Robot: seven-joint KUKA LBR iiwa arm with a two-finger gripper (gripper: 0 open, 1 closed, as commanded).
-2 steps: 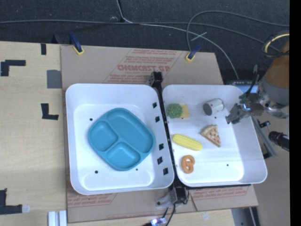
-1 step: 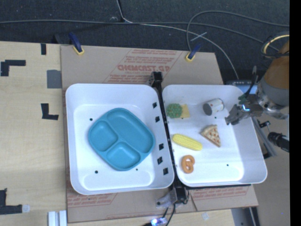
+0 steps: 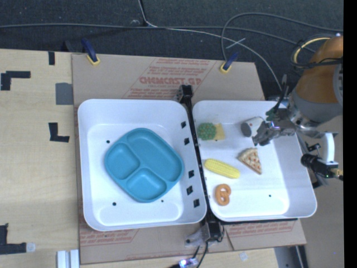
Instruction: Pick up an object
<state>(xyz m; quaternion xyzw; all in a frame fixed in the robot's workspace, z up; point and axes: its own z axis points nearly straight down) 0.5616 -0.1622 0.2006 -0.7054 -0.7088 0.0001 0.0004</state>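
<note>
Hovering over the right bin (image 3: 279, 202), your gripper (image 3: 261, 136) sits just above the pizza slice (image 3: 251, 161), grip state I cannot tell, so you're approaching; next, lower squarely onto that slice and close.

This is a robotics lab or test cell, not a home or a kitchen. A grey industrial arm with an orange band (image 3: 329, 49) reaches in, and its gripper (image 3: 266, 132) hangs over the right white bin (image 3: 295, 205). Left of the gripper sits the second white bin (image 3: 89, 166). Both rest on a cardboard sheet (image 3: 167, 77) fixed to the plywood bench (image 3: 28, 166) by blue and yellow clamps (image 3: 90, 53) beyond the gripper. Loose black cables (image 3: 167, 27) trail over dark carpet (image 3: 56, 10) behind. The food below the gripper is toy plastic: a corn cob (image 3: 222, 168), a pizza slice (image 3: 251, 161), a pretzel (image 3: 222, 194).
</note>
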